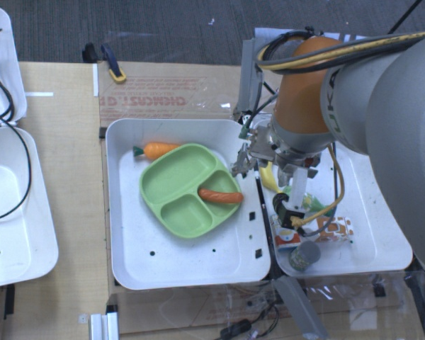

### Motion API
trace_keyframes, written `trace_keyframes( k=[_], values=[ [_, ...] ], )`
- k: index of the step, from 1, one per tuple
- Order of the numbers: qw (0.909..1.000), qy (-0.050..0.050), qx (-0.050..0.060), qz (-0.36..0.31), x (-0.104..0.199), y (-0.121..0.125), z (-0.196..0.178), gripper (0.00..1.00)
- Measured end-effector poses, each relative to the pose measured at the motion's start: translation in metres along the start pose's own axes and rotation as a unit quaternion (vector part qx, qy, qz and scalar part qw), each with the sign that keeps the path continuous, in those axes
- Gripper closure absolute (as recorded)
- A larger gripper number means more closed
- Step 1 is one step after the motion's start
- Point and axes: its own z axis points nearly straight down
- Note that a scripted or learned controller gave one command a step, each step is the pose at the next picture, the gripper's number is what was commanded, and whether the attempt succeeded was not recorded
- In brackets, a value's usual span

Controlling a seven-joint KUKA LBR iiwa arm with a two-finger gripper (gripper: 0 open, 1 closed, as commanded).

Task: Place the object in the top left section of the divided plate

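A green divided plate [180, 186] lies in the left bin [127, 246]. An orange sausage-like piece [221, 196] rests on the plate's right side, across the ridge between two sections. A toy carrot [156, 149] lies on the bin floor just off the plate's upper left rim. My gripper [246, 163] hangs below the orange-banded wrist, above the wall between the two bins and just right of the plate. It is a little above and right of the sausage piece, and I see nothing in it.
The right bin [382, 239] holds a yellow object [268, 176], a green item [313, 204], an orange-and-white carton [334, 229] and a grey round can [304, 255]. The arm's grey bulk covers much of that bin. Cables cross the wrist.
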Motion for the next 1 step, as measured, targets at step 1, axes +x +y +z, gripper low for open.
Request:
trace_keyframes(
  k=[1],
  values=[
    [0.9985,0.0,-0.001,-0.055,0.0462,0.0542,-0.0004,0.0]
  ],
)
